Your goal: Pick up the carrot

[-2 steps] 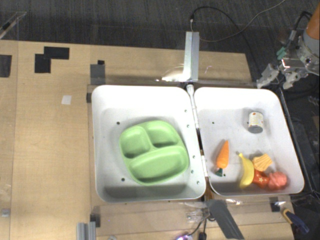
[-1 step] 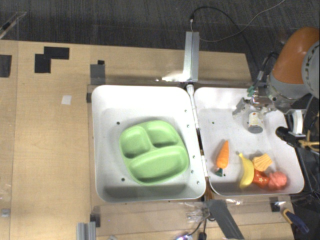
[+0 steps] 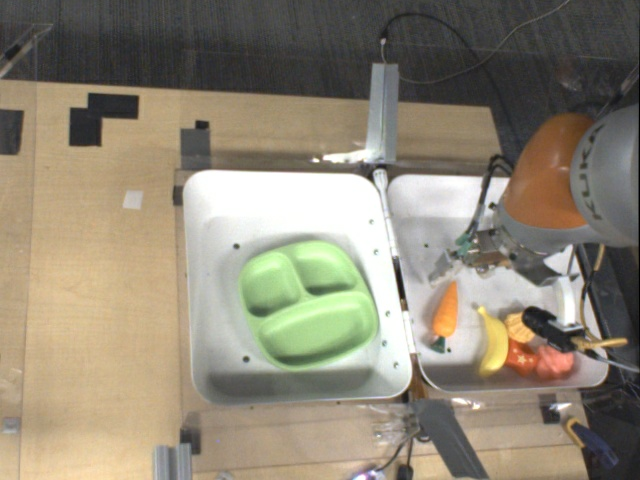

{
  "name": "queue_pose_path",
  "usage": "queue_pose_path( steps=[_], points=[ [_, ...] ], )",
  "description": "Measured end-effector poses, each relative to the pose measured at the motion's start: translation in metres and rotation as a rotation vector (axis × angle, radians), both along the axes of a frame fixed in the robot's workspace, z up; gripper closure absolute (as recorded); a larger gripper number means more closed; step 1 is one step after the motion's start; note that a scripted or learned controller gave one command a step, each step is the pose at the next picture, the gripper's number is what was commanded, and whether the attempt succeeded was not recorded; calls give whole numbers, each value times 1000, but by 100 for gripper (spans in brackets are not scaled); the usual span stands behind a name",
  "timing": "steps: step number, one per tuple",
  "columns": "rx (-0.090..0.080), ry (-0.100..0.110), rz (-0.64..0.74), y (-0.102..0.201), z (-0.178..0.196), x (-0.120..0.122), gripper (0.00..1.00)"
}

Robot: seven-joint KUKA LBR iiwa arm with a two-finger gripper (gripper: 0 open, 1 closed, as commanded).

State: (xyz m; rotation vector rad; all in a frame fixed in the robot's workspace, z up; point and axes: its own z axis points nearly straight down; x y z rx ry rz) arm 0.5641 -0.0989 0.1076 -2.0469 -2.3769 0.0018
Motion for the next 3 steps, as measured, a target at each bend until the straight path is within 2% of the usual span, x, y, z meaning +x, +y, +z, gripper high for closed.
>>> queue_pose_path(
  steps=[1, 2, 3],
  points=[
    [-4, -23, -6, 9, -18, -35, 0],
    [0, -21, -2, 11, -9, -34, 100],
    [-1, -4, 56, 85, 75, -25, 100]
  ],
)
